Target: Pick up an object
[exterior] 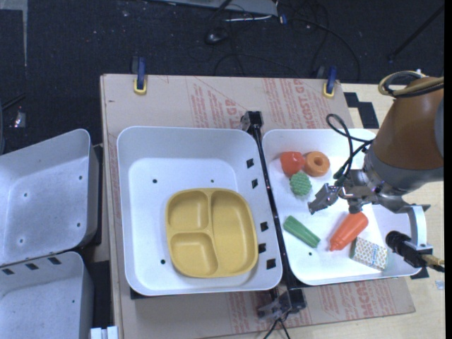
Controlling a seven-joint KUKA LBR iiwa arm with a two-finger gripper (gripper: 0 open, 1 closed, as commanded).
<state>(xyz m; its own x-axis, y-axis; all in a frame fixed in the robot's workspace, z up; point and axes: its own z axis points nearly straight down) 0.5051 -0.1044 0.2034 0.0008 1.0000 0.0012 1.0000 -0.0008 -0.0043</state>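
Carrot [348, 231]: right bin [332, 277], at 4 o'clock from gripper [321, 200], tip toward 7. Gripper spread, nothing pinched, poised over bare floor. Risks, judged: closing on air; nudging carrot against box [370, 253] at 4; snagging green ball [301, 183] at 10.

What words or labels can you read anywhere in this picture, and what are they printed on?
Red printing on the cardboard sheet under the bins: repeated lettering, too blurred and broken to read for sure.
Small patterned box in the right bin: speckled markings, too small to read.
Nothing else carries readable text.
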